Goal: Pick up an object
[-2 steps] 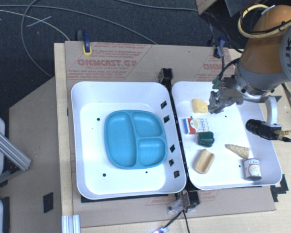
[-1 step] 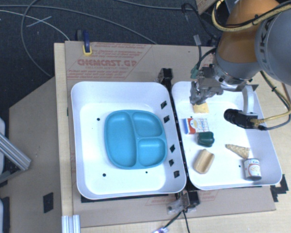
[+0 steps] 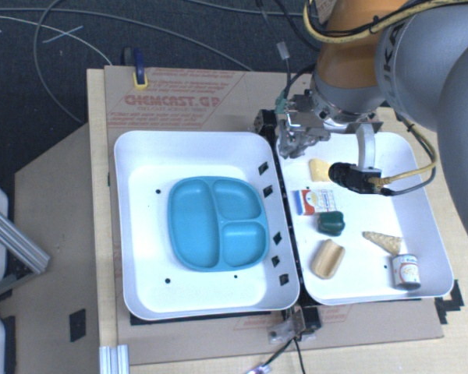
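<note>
The arm (image 3: 405, 45) reached in from three o'clock, and its jaws (image 3: 296, 142) hung low over the twelve o'clock end of the right bin (image 3: 433, 232), close to the wall it shares with the left bin (image 3: 132, 209). Whether the jaws were apart or together could not be told; the wrist and cabling hid them, and nothing could be seen caught in them.

The candidates lay in the right bin: a pale yellow block (image 3: 320, 170) just beside the jaws toward four o'clock, a small printed carton (image 3: 318, 201) below it, a dark green lump (image 3: 331, 224) touching the carton's lower edge, a tan roll (image 3: 327, 259) toward six o'clock, a pale wedge (image 3: 383, 241) and a small can (image 3: 406, 272) toward four o'clock. A blue divided plate (image 3: 217, 223) sat in the left bin.

The risk, judged from this pose, was a descent onto bare bin floor or onto the dividing wall, since the jaws appeared offset from the yellow block. A closing there would likely catch nothing, or clip the block's edge and push it away. The black cable plug (image 3: 355, 177) hanging near the block could also snag or nudge it.
</note>
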Robot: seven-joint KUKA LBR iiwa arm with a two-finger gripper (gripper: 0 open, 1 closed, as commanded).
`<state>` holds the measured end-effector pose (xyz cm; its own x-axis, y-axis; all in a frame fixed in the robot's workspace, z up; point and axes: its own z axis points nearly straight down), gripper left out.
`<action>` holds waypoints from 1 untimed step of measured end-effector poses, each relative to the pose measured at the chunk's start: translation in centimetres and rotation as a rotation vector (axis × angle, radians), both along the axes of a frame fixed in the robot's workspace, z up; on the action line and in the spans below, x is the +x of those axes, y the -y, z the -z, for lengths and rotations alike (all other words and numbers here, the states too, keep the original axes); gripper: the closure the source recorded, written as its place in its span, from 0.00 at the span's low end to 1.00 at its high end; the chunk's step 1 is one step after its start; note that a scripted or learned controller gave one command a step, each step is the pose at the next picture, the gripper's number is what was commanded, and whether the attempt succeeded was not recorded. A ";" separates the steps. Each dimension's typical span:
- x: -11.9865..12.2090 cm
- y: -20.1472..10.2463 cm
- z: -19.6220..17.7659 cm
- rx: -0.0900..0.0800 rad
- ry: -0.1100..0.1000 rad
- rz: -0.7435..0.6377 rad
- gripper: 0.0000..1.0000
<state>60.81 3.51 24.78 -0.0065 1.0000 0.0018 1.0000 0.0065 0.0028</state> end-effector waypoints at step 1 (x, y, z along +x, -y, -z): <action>2.2 -4.5 0.1 -0.001 0.000 0.002 1.00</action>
